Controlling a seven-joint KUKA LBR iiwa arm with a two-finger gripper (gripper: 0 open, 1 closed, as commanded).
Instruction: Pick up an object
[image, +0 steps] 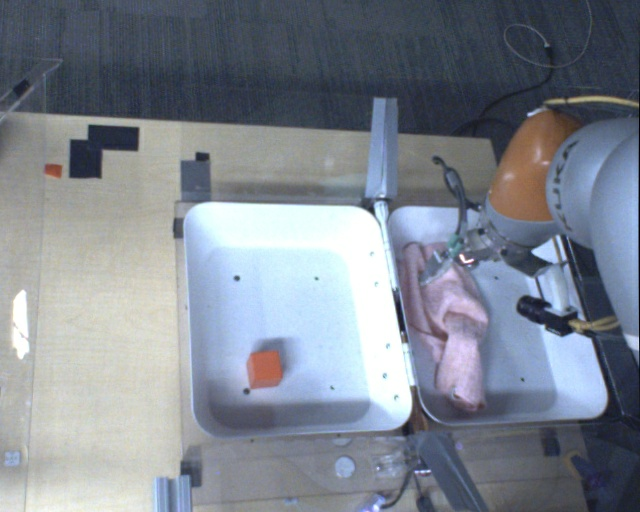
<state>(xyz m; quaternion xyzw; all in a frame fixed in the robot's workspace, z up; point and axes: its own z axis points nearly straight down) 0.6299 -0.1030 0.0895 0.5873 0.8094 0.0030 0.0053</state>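
A pink cloth (456, 335) lies crumpled along the left side of the right bin (560, 390), reaching from its upper left down to near the front wall. My gripper (449, 260) is lowered over the cloth's upper end and looks to be touching the fabric there. The cloth hides its tips. An orange cube (265, 369) rests alone in the front left part of the left bin (300, 240), far from the gripper.
The grey arm with its orange band (530, 170) covers the right bin's upper right corner. A black fitting (545, 311) juts over the bin's right side. A metal post (382, 150) stands behind the wall between the bins. Black patches (98, 148) mark the bench at far left.
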